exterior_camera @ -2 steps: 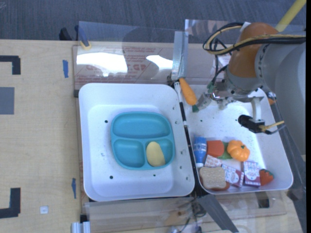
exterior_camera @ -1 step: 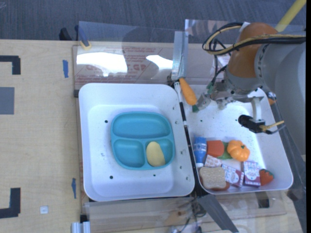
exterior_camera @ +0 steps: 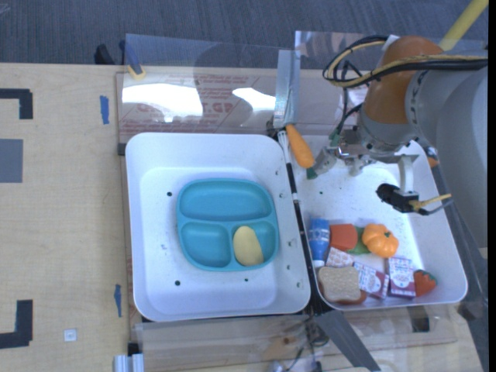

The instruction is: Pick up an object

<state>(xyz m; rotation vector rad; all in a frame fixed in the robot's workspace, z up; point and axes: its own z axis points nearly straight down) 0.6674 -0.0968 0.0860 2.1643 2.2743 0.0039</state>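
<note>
Hanging over the far end of the right bin [exterior_camera: 448, 235], the arm's fingers [exterior_camera: 341, 163] stand spread apart with nothing between them, above bare white floor. Just to their left a toy carrot [exterior_camera: 298, 147] lies tilted on the rim where the two bins meet. Crowded at the near end of that bin are a blue can [exterior_camera: 319, 239], an orange block [exterior_camera: 343, 235], a small pumpkin [exterior_camera: 380, 240], a bread slice [exterior_camera: 341, 284] and small cartons [exterior_camera: 391, 276]. On the surface alongside, the left bin [exterior_camera: 147, 231] holds a blue divided plate [exterior_camera: 225, 200] with a yellow piece [exterior_camera: 248, 245] in its near right compartment.
</note>
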